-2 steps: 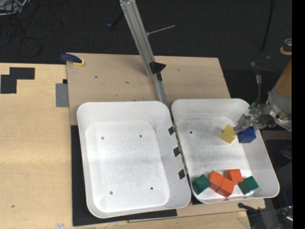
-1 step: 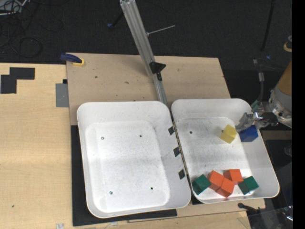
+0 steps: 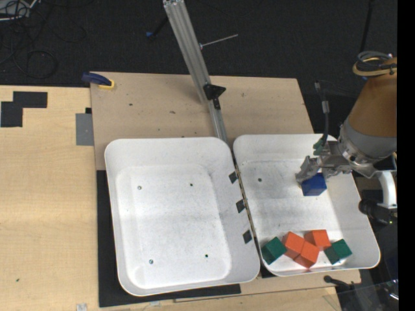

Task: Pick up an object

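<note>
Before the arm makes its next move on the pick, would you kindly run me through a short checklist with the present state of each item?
1. Gripper over the right bin: ok.
2. Blue cube directly at the gripper: ok.
3. Blue cube between the fingers: cannot tell.
4. Blue cube lifted off the bin floor: cannot tell.
5. Blue cube apart from the orange blocks and green blocks clustered at the near edge: ok.
6. Bare space around the blue cube for the fingers: ok.
</note>
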You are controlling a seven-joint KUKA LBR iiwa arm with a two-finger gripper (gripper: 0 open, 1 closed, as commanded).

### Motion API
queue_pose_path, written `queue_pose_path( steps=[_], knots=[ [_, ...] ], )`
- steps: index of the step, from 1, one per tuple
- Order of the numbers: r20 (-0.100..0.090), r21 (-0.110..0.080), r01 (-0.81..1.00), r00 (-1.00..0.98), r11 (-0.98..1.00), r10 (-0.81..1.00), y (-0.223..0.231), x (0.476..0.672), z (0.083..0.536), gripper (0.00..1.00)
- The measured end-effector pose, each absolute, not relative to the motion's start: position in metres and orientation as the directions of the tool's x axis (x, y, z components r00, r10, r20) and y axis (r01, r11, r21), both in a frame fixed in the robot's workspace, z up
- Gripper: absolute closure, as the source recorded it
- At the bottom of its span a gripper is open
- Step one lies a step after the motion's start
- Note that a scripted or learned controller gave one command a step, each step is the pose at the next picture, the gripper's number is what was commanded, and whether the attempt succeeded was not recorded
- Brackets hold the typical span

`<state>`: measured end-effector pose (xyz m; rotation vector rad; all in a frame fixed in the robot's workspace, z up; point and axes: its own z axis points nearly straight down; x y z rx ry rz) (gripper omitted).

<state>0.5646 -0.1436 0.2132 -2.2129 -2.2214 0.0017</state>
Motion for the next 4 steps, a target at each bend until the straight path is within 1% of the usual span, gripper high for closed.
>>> queue_pose_path(
  steps=[1,2,3,4],
  knots=[
    [0.004,-0.005,1.000,-0.005,0.005,1.000,-0.083,0.568,0.208,1.00],
    [0.003,-0.003,1.000,-0.006,0.006,1.000,-0.024,0.573,0.218,1.00],
    [0.003,-0.006,1.000,-0.005,0.005,1.000,0.038,0.566,0.216,1.00],
    [0.002,-0.004,1.000,-0.005,0.005,1.000,0.090,0.559,0.228,1.00]
  ],
)
